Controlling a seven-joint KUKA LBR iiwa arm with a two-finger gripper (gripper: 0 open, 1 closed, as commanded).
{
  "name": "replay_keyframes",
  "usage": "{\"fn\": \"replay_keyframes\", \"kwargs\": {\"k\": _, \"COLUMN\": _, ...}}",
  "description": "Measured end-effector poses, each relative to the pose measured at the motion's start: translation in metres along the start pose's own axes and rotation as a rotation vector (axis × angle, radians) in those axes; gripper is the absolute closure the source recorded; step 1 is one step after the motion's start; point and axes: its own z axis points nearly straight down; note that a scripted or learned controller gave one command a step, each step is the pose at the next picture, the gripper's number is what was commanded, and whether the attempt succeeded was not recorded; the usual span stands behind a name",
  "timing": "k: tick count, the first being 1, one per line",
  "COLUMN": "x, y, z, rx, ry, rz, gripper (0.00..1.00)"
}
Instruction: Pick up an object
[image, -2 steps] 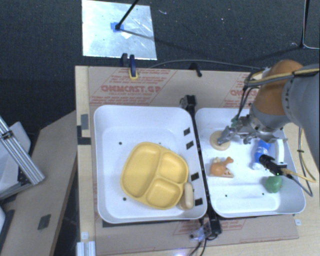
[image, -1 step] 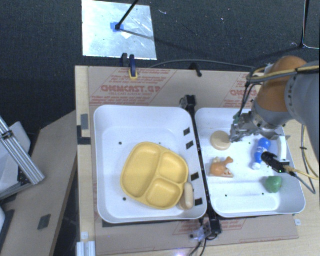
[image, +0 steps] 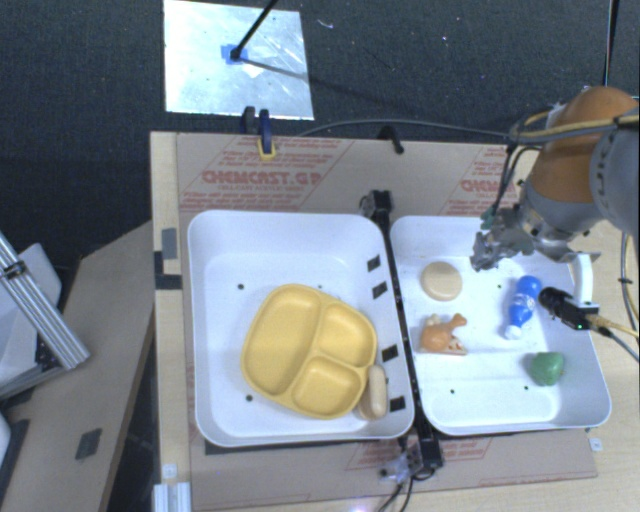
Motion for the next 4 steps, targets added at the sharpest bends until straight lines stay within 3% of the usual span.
{"fn": "replay_keyframes", "kwargs": {"k": 1, "x": 0.0, "y": 0.002, "z": -0.055, "rx": -0.002, "ry": 0.0, "rz": -0.001, "gripper": 1.0}}
{"fn": "replay_keyframes", "kwargs": {"k": 4, "x": 0.164, "y": -0.021, "z": -0.07, "rx": 0.005, "ry": 0.003, "rz": -0.006, "gripper": 1.0}}
